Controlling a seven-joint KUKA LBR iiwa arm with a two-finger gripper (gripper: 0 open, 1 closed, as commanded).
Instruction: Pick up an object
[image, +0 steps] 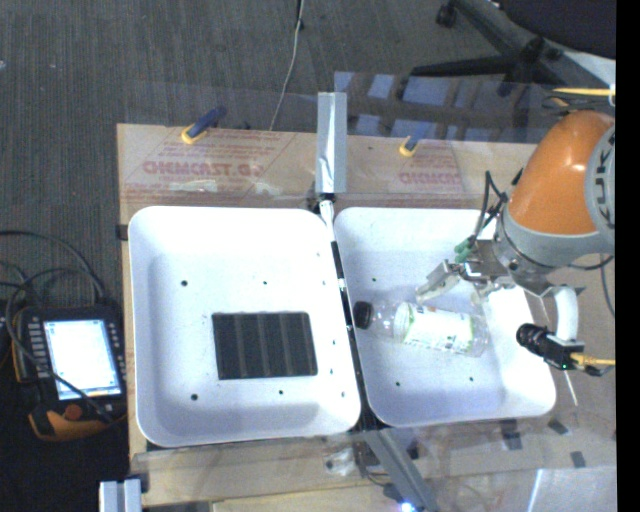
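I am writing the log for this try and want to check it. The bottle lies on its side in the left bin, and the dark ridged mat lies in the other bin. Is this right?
Not quite: the bins are swapped. The camera view shows the bottle lying on its side in the right bin, and the dark ridged mat lying in the left bin.

Two white bins (150, 300), one bottle (425, 328), one dark tray (264, 344).
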